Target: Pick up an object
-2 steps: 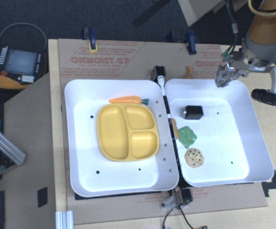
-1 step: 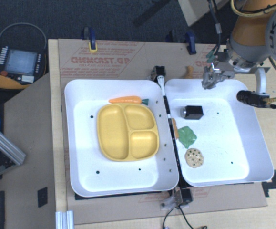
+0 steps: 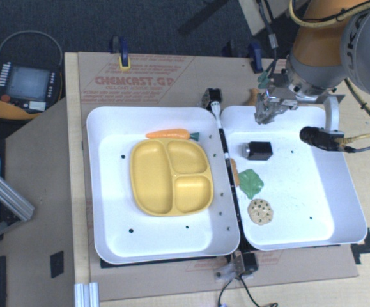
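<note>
1. Pincer (image 3: pixel 266 115) hangs over the right bin's (image 3: pixel 338 229) far edge; can't tell its state, nothing seen held.
2. Nothing lifted: black block (image 3: pixel 259 149), green piece (image 3: pixel 250 182), cookie (image 3: pixel 260 211) lie in the right bin; carrot (image 3: pixel 167 133) sits beside the yellow tray (image 3: pixel 170 176) in the left.
3. Left: descend, grasp, lift.

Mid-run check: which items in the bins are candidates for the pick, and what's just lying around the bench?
Pick candidates: black block, green piece, cookie in the right bin, below the gripper; carrot, yellow divided plate in the left bin.

Lying about: handheld pendant, blue clamps, cardboard sheet.
</note>
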Robot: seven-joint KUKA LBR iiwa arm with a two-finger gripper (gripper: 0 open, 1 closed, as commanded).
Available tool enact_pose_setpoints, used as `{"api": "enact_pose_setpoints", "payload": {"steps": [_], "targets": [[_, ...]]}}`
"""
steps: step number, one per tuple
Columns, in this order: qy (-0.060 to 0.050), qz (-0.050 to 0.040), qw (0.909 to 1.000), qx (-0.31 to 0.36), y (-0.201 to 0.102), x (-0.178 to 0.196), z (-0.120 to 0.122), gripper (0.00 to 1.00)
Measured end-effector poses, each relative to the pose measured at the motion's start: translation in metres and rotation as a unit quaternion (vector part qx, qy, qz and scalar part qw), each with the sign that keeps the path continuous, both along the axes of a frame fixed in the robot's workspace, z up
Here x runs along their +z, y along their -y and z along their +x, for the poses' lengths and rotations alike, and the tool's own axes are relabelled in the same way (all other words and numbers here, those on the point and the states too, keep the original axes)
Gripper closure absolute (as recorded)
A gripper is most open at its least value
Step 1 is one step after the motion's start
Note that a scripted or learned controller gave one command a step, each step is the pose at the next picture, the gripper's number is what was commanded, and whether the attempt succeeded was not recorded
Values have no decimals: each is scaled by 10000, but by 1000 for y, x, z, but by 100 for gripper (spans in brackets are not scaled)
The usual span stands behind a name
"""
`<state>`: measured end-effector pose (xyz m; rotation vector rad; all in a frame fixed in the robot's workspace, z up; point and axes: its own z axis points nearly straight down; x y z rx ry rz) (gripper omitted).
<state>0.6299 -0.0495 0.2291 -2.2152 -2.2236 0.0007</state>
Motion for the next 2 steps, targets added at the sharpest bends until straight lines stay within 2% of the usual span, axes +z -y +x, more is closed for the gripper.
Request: {"api": "enact_pose_setpoints", "payload": {"steps": [1, 2], "targets": [[0, 2, 10000, 7, -48, 5, -12, 100], [-4, 0, 10000, 6, -96, 14, -34, 100]]}}
